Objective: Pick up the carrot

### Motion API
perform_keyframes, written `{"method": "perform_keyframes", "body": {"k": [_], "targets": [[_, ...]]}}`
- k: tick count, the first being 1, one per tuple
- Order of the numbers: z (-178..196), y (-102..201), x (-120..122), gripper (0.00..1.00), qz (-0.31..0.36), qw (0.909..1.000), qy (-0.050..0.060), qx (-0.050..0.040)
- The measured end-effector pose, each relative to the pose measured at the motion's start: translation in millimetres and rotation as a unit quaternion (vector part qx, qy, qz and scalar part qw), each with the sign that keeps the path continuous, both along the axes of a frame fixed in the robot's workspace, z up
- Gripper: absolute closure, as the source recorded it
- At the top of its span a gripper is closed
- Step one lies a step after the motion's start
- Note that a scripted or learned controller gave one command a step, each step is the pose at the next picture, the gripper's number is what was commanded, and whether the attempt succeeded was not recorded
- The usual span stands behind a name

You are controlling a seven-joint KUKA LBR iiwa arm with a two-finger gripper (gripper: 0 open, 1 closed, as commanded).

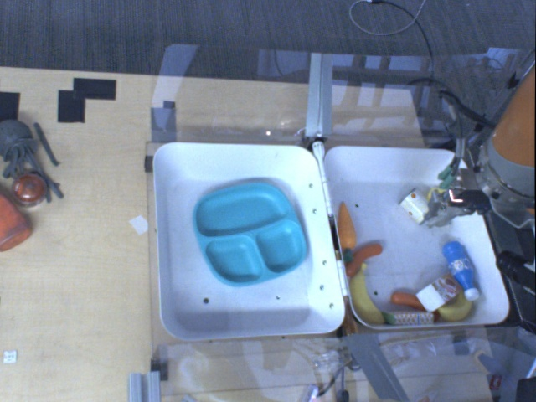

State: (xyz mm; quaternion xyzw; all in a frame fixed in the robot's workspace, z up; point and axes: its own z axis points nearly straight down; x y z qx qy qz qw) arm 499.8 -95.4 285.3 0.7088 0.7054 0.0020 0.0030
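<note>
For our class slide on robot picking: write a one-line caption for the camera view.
Gripper hovers in the right bin, up and right of the carrot by the divider; blue tray sits in the left bin.

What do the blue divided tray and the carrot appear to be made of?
The blue tray looks like moulded plastic, matte, with soft rounded compartment edges. The carrot is probably a plastic toy: uniform orange and smooth, but too small to confirm.
</note>
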Motion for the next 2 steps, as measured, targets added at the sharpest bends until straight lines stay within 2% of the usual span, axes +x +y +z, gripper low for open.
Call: {"method": "perform_keyframes", "body": {"k": [1,2], "targets": [[151.5,-4.1,-7.1,1.00,-0.052,0.9987,-0.001,0.0003],[-37.2,12.7,35.4,1.00,0.017,0.9999,0.002,0.0004]]}}
